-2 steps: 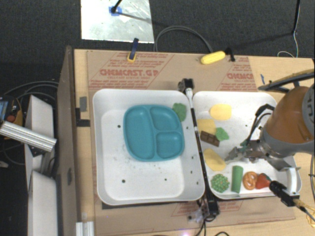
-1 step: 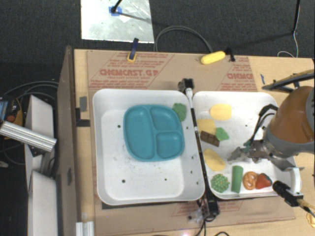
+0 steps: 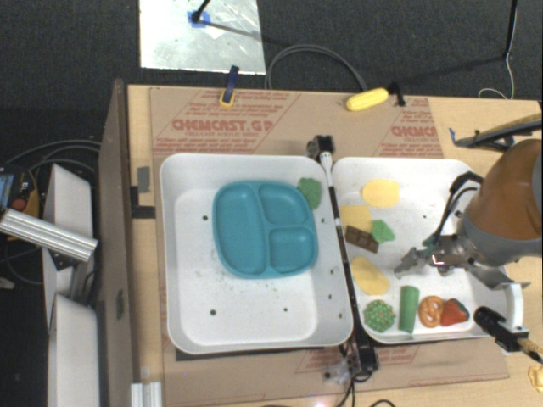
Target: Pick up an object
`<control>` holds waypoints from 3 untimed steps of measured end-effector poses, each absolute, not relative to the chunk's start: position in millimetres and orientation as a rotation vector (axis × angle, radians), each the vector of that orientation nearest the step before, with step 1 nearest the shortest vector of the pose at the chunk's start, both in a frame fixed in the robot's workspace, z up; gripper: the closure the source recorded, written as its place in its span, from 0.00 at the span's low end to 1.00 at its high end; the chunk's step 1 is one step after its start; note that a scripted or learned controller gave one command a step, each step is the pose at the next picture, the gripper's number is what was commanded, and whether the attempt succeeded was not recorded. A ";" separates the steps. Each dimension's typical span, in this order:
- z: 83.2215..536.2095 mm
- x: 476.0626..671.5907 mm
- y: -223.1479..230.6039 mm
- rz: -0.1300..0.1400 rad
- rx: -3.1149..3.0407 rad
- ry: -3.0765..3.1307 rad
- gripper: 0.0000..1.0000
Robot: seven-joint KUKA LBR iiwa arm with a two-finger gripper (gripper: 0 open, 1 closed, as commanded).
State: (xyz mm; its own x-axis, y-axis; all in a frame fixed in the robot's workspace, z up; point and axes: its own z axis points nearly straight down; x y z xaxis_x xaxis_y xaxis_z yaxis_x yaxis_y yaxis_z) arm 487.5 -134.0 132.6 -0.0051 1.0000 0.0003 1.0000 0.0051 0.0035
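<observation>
The right bin (image 3: 424,172) holds several toy foods. Among them are a yellow oval (image 3: 380,193), a yellow block (image 3: 356,218), a brown bar (image 3: 362,240), a small green piece (image 3: 383,231) and a pale yellow piece (image 3: 370,275). Along the front lie a green bumpy ball (image 3: 379,315), a green cylinder (image 3: 409,307), an orange pretzel (image 3: 431,310) and a red piece (image 3: 456,312). My gripper (image 3: 424,259) hangs over the bin's right half, just above the cylinder and the pretzel, with nothing visibly in it.
The left bin (image 3: 187,253) holds a blue divided plate (image 3: 265,228), with a green leafy toy (image 3: 310,192) at the plate's far right corner. A yellow banana-like toy (image 3: 366,100) lies on the cardboard behind the bins. A black divider (image 3: 338,236) separates the bins.
</observation>
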 end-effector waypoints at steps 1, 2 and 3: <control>100.7 486.1 -127.3 -0.001 2.221 2.225 0.00; 132.6 487.3 -127.8 0.003 2.215 2.224 0.00; 95.6 486.1 -122.1 -0.001 2.221 2.225 0.00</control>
State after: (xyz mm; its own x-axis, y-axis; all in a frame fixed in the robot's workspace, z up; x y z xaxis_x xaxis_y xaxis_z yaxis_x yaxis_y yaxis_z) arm 486.1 -122.1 95.6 -0.0017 1.0000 0.0011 1.0000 0.0017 -0.0021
